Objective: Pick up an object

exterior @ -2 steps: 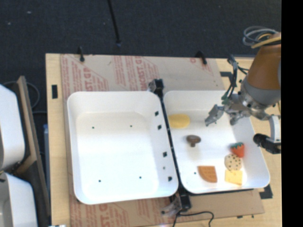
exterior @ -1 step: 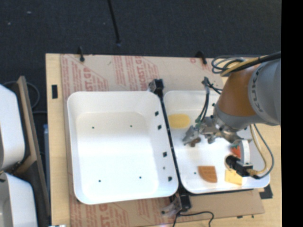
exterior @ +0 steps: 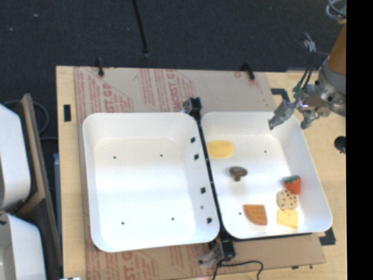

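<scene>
Partly cropped, gripper [exterior: 294, 114] fingers [exterior: 278, 116] spread, holding nothing.

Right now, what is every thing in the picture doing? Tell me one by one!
End effector: fingers spread open, holding nothing, over the right bin's far right corner.
Yellow round piece: lying flat in the right bin, near the divider.
Brown mushroom: resting mid-bin, alone.
Strawberry: by the right wall.
Spotted cookie: touching the strawberry.
Yellow cheese wedge: against the cookie.
Orange-brown toast piece: lying flat, near front wall.
Left bin: sitting flat.
</scene>
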`<state>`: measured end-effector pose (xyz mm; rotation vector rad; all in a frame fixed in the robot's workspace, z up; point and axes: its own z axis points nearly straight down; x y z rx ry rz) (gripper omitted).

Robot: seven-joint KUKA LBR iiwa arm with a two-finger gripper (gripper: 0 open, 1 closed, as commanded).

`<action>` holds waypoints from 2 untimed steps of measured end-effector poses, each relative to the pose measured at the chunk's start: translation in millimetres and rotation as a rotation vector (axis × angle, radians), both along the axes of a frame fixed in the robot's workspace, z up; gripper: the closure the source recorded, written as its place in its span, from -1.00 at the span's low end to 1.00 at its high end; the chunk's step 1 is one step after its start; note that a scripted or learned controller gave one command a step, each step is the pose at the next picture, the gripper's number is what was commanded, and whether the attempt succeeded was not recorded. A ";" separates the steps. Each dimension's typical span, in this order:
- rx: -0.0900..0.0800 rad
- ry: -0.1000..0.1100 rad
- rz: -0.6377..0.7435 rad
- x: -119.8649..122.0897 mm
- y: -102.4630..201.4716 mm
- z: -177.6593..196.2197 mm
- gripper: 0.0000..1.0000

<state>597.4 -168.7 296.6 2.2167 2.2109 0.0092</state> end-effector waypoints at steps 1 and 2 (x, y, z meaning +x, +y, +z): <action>0.006 0.023 0.004 -32.0 44.3 -156.1 -1.00; 0.003 0.010 0.003 18.4 31.8 -151.0 -1.00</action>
